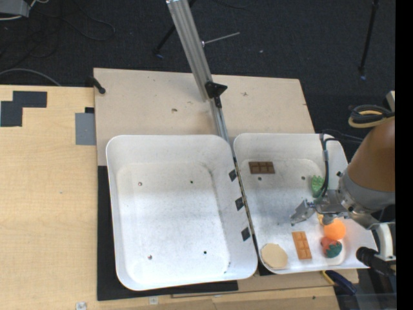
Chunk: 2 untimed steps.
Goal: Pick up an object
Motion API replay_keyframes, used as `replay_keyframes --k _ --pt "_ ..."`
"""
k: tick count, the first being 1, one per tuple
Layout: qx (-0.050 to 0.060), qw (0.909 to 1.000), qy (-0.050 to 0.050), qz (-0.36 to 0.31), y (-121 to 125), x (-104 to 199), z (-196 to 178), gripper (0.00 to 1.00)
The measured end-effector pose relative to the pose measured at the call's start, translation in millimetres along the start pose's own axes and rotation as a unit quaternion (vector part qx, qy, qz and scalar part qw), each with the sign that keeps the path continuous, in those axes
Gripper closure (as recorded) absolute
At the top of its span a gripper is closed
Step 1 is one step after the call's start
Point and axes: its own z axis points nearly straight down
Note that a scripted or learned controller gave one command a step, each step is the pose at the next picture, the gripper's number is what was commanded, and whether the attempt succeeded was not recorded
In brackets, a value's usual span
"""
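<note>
The gripper hung spread and empty over the right bin, between the green toy and the orange ball. Closing there, it risked pinching nothing, or nudging the ball away.

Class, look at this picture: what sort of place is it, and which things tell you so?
Probably a robotics lab test bench. A grey robot arm reaches over two white bins, an aluminium mast stands behind them, and cables trail on the dark floor.
</note>
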Motion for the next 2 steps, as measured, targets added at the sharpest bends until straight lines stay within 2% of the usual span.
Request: replay_keyframes --k 1,2 --pt "-0.002 1.0000 -0.001 0.003 0.8 -1.9 -12.5 1.00" --pt "-0.006 1.0000 -0.002 -0.001 -6.4 -3.0 -71.9 1.00"
